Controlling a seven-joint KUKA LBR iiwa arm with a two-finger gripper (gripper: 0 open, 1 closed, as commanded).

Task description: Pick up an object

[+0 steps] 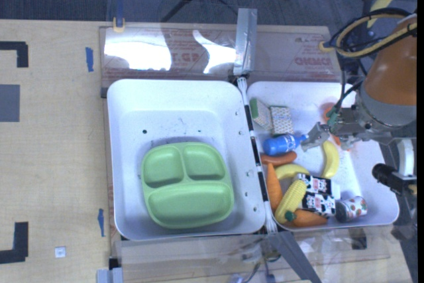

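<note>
Where the two-finger gripper [320, 134] hangs over the right-hand shallow white bin [381, 212], its grey fingers seem to stand a little apart, though at this size it is hard to be sure, and nothing shows between them. Just left of the fingertips lies a small blue plastic bottle with a white cap [283, 142], its cap end pointing toward them. Just right of the tips is a curved yellow toy banana [330, 160], lying in the bin. Under the bottle rests an orange toy carrot [279, 158], and below that a second yellow banana [291, 171] beside a yellow ear of toy corn [291, 198]. A black-and-white printed card packet [318, 195] lies against the corn, with another orange carrot [308, 218] along the bin's near edge and a small round spotted cup [352, 207] at the near right corner. Toward the far left corner lies a pale dotted pouch [281, 118]. Behind the gripper rises the grey arm with its orange band [394, 73]. The left-hand shallow white bin [126, 103] holds a green three-compartment plastic plate [188, 185].
</note>
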